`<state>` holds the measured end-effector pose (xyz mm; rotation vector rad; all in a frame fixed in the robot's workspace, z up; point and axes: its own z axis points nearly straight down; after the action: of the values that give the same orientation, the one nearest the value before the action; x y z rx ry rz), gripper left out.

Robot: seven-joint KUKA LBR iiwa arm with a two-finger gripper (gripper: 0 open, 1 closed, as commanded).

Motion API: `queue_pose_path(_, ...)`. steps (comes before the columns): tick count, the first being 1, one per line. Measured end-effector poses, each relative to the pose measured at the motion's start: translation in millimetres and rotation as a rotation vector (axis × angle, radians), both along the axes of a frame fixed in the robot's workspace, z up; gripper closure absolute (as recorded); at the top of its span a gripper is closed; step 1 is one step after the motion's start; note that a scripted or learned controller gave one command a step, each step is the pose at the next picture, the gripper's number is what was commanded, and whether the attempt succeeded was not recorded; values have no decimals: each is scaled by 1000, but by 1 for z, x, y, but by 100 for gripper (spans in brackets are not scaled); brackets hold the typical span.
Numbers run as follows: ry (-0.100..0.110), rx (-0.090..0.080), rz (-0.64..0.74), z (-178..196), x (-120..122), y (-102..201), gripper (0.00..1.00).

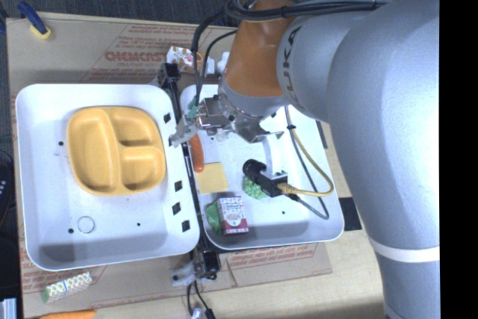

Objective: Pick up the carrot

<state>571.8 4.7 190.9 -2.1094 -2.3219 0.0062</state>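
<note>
The carrot (198,155) is a short orange piece lying lengthwise in the right bin (321,224), close against its left wall. My gripper (196,128) hangs under the orange wrist band, right above the carrot's far end and near the divider between the bins. Wrist hardware and cables hide the contact, so I cannot say whether the carrot is gripped. The grey arm covers the right bin's far and right parts.
Beside the carrot lies a yellow cheese slice (213,177). A small red-and-white box (234,214) and a green item (213,217) sit near the front wall; a green piece (256,190) lies further right. The left bin (37,235) holds a yellow divided plate (116,149).
</note>
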Motion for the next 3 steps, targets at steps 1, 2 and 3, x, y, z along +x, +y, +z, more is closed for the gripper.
queue_pose_path(1,0,1,286,0,3,0,0)
queue_pose_path(2,0,2,346,0,-5,0,0)
queue_pose_path(3,1,1,350,11,-4,0,100)
